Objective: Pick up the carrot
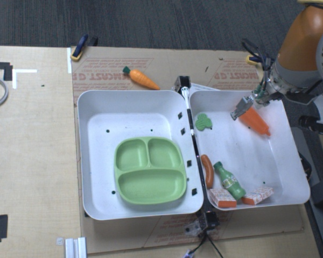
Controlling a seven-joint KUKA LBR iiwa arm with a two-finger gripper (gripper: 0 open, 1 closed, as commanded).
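An orange carrot (257,122) lies slanted in the upper right part of the right bin (290,160). My gripper (241,110) reaches down from the right and its tip sits at the carrot's upper left end, touching or nearly touching it. The view does not settle whether the carrot is gripped. A second carrot (141,78), this one with a green top, lies on the cardboard behind the left bin (91,160).
The left bin holds a green divided plate (150,170). In the right bin are a green leafy piece (203,122), a sausage (207,170), a green bottle (230,181) and two orange-and-white blocks (257,195) near the front wall. A blue clip (79,47) lies at the back left.
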